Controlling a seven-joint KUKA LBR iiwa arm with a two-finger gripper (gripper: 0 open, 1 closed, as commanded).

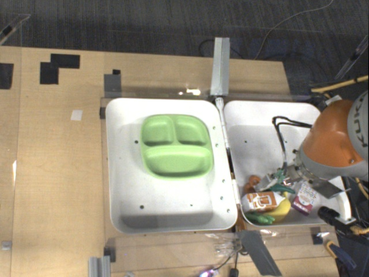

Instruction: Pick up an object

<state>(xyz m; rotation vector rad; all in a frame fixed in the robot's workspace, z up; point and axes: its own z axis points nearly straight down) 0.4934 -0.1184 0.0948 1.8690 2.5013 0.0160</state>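
Arm (334, 140) is reaching into right bin (253, 126), gripper (286, 176) hovering over clutter (271, 201) crowding its near edge; finger state: cannot tell.

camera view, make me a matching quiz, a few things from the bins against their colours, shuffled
Things:
1. divided plate
2. banana
3. small carton
4. cable

Colours:
a. yellow
b. black
c. light green
d. orange-brown and white

Pairs: 1-c, 2-a, 3-d, 4-b

The plate lies in the left bin; the rest are in the right bin.
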